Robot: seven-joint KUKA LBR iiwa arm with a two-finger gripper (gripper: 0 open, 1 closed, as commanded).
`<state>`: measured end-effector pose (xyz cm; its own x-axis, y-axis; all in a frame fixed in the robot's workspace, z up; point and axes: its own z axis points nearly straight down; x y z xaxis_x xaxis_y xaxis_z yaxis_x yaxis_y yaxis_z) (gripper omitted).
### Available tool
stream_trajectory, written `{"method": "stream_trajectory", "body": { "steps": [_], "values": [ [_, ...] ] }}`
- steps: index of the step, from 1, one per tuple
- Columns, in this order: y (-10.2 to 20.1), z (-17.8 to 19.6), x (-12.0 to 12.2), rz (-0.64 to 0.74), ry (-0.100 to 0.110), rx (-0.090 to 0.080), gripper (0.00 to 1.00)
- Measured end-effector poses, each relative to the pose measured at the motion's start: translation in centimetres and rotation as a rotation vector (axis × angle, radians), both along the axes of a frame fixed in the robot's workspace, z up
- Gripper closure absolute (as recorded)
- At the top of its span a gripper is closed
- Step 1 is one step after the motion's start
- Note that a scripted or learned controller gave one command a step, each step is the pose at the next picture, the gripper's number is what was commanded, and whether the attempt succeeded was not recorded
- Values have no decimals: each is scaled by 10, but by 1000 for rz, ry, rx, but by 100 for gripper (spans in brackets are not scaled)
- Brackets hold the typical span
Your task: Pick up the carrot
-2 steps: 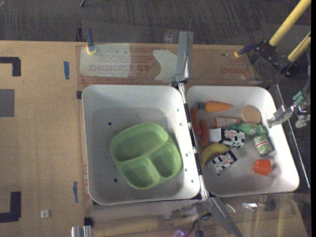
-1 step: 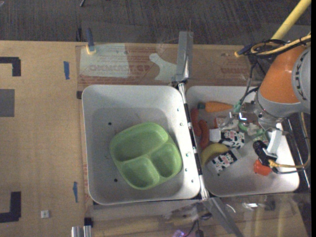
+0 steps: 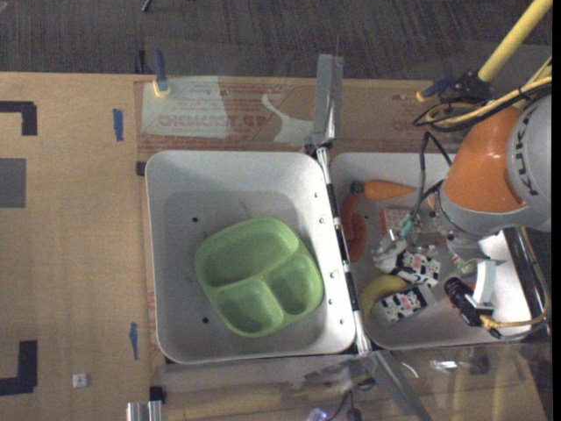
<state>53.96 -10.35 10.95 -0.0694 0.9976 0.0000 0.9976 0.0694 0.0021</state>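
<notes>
The carrot (image 3: 388, 190) is orange and lies flat near the far wall of the right bin (image 3: 412, 338), its tip pointing right. My gripper (image 3: 405, 231) hangs over the middle of that bin, a short way nearer the camera than the carrot and apart from it. The grey wrist and the orange band (image 3: 485, 170) hide the bin's right part.
A red sausage-shaped thing (image 3: 352, 226) lies along the right bin's left wall. A yellow banana (image 3: 380, 288) and two black-and-white patterned packets (image 3: 420, 267) (image 3: 404, 304) lie toward its front. The left bin (image 3: 166, 191) holds a green divided plate (image 3: 257, 275).
</notes>
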Motion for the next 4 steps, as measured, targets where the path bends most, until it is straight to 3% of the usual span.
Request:
{"method": "stream_trajectory", "body": {
  "steps": [1, 2, 3, 4],
  "values": [
    [-64, -22, 3, 112, -4, 10, 0],
    [-68, -23, 2, 108, -3, 4, 0],
    [-58, -24, 56, -498, 0, 1, 0],
    [-14, -20, 119, -1109, 29, -23, 0]
  ]
}}
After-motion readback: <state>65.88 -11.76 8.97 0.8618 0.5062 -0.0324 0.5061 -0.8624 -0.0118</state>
